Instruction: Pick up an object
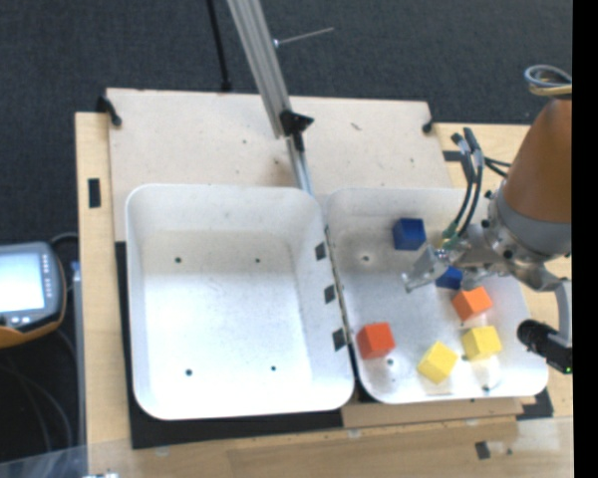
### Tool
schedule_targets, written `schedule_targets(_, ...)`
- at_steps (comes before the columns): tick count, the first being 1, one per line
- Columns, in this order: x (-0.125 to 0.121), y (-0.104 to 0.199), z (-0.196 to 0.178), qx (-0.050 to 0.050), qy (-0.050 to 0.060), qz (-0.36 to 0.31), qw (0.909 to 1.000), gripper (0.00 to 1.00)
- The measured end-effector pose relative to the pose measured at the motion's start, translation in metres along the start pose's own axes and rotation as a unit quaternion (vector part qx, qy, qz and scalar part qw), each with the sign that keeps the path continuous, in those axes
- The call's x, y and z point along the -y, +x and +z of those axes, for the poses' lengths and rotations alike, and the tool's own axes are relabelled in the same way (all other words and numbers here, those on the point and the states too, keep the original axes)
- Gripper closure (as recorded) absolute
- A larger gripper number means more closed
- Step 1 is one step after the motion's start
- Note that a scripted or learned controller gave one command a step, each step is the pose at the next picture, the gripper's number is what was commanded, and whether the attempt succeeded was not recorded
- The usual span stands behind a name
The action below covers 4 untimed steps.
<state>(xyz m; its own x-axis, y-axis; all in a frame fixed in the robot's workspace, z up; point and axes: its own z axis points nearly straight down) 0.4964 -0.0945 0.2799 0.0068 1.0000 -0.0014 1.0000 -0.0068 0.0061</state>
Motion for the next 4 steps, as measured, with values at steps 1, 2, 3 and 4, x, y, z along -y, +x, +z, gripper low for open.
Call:
schedule_targets(1, -0.071, -0.027, 0.094, 0.0, 0.005, -0.002, 1.0, 0.0)
schedule_targets(2, -0.1, -0.067, 0.154, 0.001, -0.001, -0.005, 1.0, 0.0)
schedule_targets(3, -0.157, -0.055, 0.184, 0.0, 0.001, -0.006, 1.0, 0.0)
schedule_targets(4, -0.156, -0.058, 0.172, 0.002, 0.002, -0.008, 1.0, 1.0)
